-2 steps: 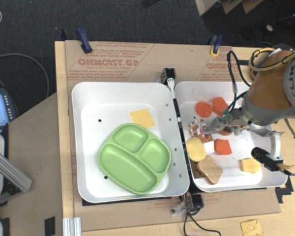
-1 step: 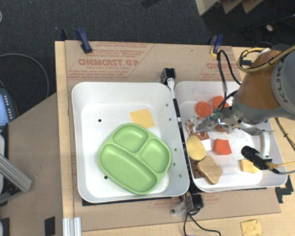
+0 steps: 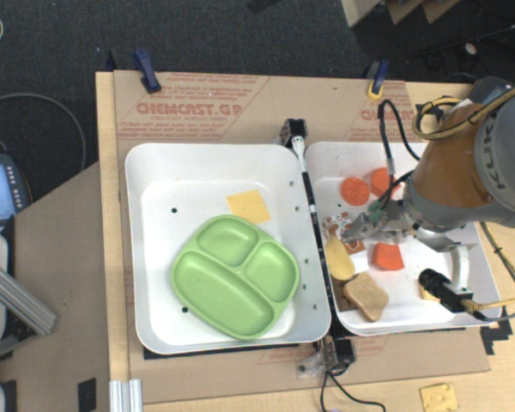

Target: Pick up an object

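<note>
My gripper (image 3: 363, 226) hangs low over the left-middle of the right bin (image 3: 463, 320), the arm reaching in from the right. Just behind it lie a round orange-red slice (image 3: 354, 190) and a smaller orange piece (image 3: 378, 180). An orange-red block (image 3: 388, 257) rests just in front of the gripper. A pale yellow, potato-like piece (image 3: 339, 260) lies at the bin's left wall, with a tan bread-like chunk (image 3: 366, 295) in front of it. A small brown scrap (image 3: 353, 245) sits under the gripper's left side.
The left bin (image 3: 146, 230) holds a green divided plate (image 3: 234, 275) and a yellow cheese-like square (image 3: 248, 205) behind it. A black bar (image 3: 307, 197) runs along the wall between the bins. Clamps (image 3: 146, 71) hold the cardboard base at the back.
</note>
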Controlling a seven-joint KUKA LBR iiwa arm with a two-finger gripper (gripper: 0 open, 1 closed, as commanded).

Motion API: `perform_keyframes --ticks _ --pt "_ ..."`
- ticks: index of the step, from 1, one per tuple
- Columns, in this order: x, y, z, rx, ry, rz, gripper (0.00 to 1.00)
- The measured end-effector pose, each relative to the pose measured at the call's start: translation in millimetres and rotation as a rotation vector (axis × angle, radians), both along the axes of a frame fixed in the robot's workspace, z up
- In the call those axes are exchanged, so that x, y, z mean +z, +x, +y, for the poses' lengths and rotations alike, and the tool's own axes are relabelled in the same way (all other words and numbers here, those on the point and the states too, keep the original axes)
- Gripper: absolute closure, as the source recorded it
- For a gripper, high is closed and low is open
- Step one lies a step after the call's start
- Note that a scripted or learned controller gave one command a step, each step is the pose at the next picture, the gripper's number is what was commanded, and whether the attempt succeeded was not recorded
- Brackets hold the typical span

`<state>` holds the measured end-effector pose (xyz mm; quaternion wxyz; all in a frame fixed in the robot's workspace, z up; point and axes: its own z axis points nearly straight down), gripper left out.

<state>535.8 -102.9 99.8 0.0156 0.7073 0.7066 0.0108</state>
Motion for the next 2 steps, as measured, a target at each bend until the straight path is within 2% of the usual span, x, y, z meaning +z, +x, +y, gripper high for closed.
perform_keyframes --ticks 1,2 --pt "0.3 -18.5 5.7 -0.007 -0.007 -0.020 0.00" --pt "0.2 -39.4 3.1 -0.005 -0.003 -0.021 0.00"
